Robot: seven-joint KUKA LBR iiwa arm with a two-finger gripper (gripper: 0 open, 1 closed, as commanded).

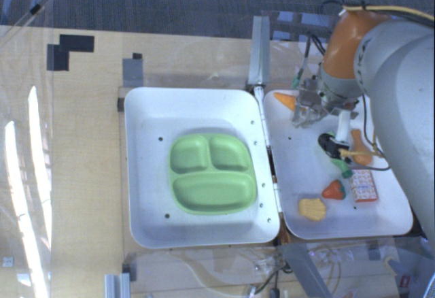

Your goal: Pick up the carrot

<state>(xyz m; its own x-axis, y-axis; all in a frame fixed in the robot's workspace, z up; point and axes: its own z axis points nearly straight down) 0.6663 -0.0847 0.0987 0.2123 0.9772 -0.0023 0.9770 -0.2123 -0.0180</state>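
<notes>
The carrot [284, 101] is a small orange wedge lying in the far left corner of the right bin [380, 222], close to the bin's rim. My gripper [304, 115] hangs just right of it, low over the bin floor, with its tips next to the carrot's thick end. Nothing shows between the tips, and the carrot rests on the bin floor.
The right bin also holds a red strawberry-like piece [333, 189], a yellow round piece [312, 208], a red-and-white box [363, 186] and an orange item [361, 154]. A green divided plate [211, 174] sits in the left bin [146, 154]. A raised divider [266, 154] separates the bins.
</notes>
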